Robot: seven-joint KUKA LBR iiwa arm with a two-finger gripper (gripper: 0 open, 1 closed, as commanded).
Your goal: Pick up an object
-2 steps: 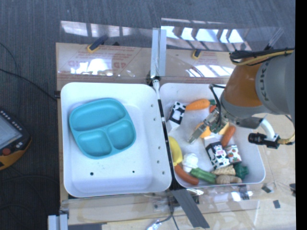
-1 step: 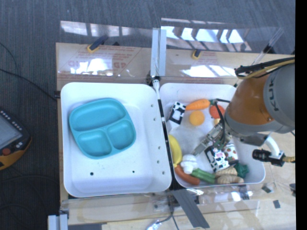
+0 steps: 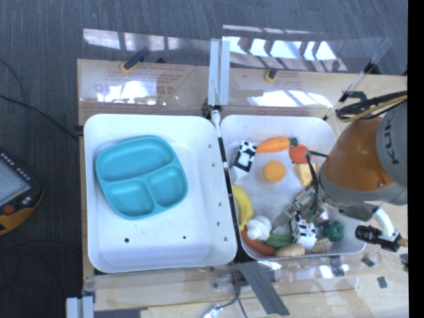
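The gripper (image 3: 301, 218) is down in the right bin (image 3: 326, 132), low in its lower right part, among a crowd of toy food. Directly under it lies a small black-and-white toy (image 3: 305, 230), and this looks like the thing the move is aimed at. It sits at about 6 o'clock from the fingertips, touching or nearly touching them; I cannot tell which. The toy is small and blocky, with no clear long axis. Whether the jaws are released or clenched I cannot tell, because the metal parts are small and mixed with the things around them.

Around this toy: a green piece (image 3: 333, 230) is just beside it at 3 o'clock, a beige piece (image 3: 291, 250) at 7 o'clock, and a white piece (image 3: 259, 227) further off at 9 o'clock, near the banana (image 3: 243, 205).

Higher in the bin, well apart from the gripper, are the orange ball (image 3: 274, 171), the carrot (image 3: 273, 144) and a black-and-white cube (image 3: 245, 155).

The left bin (image 3: 112, 252) holds a blue tray (image 3: 140, 175).

I judge the crowding to be the main risk: the neighbours may be caught together with the toy.
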